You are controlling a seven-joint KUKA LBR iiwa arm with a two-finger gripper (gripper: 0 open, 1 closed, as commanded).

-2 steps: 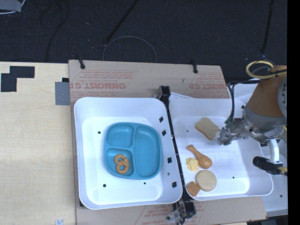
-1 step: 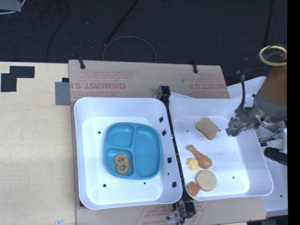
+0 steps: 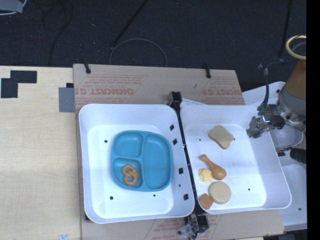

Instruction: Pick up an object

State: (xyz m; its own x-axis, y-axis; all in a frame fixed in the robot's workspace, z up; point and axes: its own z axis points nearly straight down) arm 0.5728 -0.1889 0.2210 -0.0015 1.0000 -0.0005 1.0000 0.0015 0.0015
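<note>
The right bin (image 3: 260,184) holds several toy foods: a tan bread slice (image 3: 221,136), a brown drumstick (image 3: 213,167), a small yellow piece (image 3: 205,175), a round beige bun (image 3: 219,192) and an orange piece (image 3: 205,201). My gripper (image 3: 258,125) hangs at the right bin's upper right rim, to the right of the bread slice and apart from it. Nothing shows between its fingers.
The left bin (image 3: 95,134) holds a blue divided plate (image 3: 155,159) with a pretzel (image 3: 130,174) in its lower left compartment. A black divider (image 3: 182,154) runs between the bins. Cardboard (image 3: 150,86) lies under them, and the arm's orange band (image 3: 299,79) stands at the right.
</note>
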